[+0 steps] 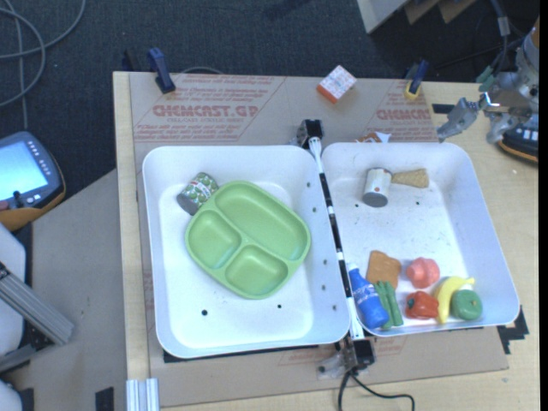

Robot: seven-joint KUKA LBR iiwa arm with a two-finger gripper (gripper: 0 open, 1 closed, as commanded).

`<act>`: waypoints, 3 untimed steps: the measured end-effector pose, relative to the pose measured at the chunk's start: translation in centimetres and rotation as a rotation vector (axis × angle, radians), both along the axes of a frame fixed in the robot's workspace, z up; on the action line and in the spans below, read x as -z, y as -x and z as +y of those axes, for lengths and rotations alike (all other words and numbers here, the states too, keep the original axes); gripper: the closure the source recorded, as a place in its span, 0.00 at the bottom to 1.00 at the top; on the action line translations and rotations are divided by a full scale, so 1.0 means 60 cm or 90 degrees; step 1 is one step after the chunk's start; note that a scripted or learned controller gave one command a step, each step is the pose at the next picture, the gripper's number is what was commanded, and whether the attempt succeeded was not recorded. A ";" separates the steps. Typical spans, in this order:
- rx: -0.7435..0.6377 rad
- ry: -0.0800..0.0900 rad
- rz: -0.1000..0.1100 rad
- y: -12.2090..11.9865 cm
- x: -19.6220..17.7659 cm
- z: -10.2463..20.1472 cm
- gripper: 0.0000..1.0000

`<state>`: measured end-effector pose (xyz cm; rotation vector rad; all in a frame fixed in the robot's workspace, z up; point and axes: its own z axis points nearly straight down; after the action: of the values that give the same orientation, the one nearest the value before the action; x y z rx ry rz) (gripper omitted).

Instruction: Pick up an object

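The arm's metal gripper [505, 88] sits off at the far right corner of the counter [257, 110], beyond the rim of the right white bin [479, 187], with nothing under it. It's too blurred for me to tell how the jaws stand.

So the pick hasn't begun; this looks like the approach stage. Candidates lie in the right bin: a grey cylindrical can [375, 187] beside a tan cracker [411, 178], well apart from the toy food cluster along the near edge, including a blue bottle [366, 300] and a pink round fruit [422, 272]. The lone can looks easiest; the arm must swing inward and descend over it.
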<state>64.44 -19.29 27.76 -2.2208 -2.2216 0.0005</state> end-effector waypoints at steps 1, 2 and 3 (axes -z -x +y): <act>-0.004 -0.004 0.008 0.020 0.197 0.123 0.00; -0.001 0.000 0.000 -0.038 0.313 0.121 0.00; -0.001 0.001 -0.003 -0.039 0.288 0.120 1.00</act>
<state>66.77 -12.07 10.46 -2.2223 -2.2273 -0.0028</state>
